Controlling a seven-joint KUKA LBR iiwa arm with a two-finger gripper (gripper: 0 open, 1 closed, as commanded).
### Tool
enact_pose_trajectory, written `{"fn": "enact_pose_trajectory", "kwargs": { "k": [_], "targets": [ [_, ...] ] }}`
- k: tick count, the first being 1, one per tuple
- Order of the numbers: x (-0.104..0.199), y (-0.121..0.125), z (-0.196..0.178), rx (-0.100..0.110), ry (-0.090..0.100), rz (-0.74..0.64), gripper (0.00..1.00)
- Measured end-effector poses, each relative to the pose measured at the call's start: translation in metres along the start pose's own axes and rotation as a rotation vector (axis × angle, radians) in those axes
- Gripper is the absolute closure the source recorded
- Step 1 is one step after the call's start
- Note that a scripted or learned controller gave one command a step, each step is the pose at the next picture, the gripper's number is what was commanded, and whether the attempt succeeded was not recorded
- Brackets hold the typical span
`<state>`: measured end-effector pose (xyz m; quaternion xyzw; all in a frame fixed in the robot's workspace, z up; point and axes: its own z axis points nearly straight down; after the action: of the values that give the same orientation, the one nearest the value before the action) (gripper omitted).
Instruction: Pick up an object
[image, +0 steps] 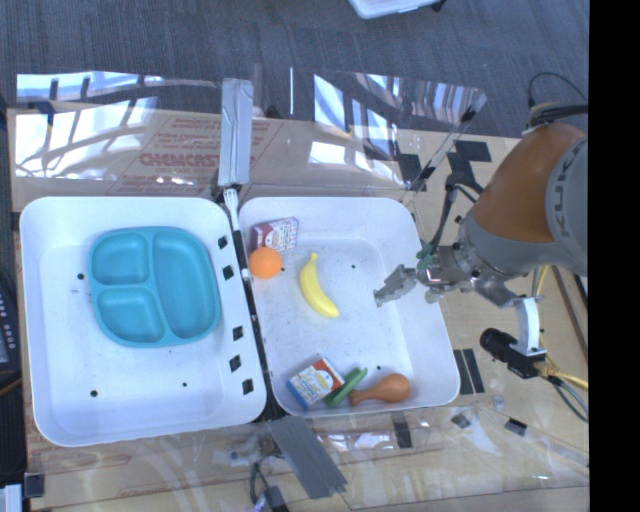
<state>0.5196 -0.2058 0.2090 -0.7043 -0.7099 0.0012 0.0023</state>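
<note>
My gripper (398, 286) hangs over the right part of the right bin (425, 345), with nothing seen in it. A yellow banana (318, 287) lies about a hand's width to its left, in the middle of that bin. An orange ball (265, 262) rests by the bin's left wall, with a small dark red and white box (274, 235) just behind it. Along the front wall lie a colourful carton (315, 381), a green stick-shaped item (347, 386) and a brown gourd-shaped item (383, 390).
The left bin (50, 400) bears a blue divided plate (155, 285). A grey divider rail (243, 320) with black clips runs between the two bins. Bare white floor lies between the banana and the front items.
</note>
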Motion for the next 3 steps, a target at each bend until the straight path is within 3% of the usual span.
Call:
{"fn": "enact_pose_trajectory", "kwargs": {
  "k": [1, 2, 3],
  "targets": [
    [0.062, 0.049, 0.092, 0.003, 0.000, -0.027, 0.00],
    [0.089, 0.065, 0.118, 0.002, 0.000, -0.051, 0.00],
    [0.097, 0.078, 0.117, -0.004, -0.001, -0.082, 0.00]
  ]
}}
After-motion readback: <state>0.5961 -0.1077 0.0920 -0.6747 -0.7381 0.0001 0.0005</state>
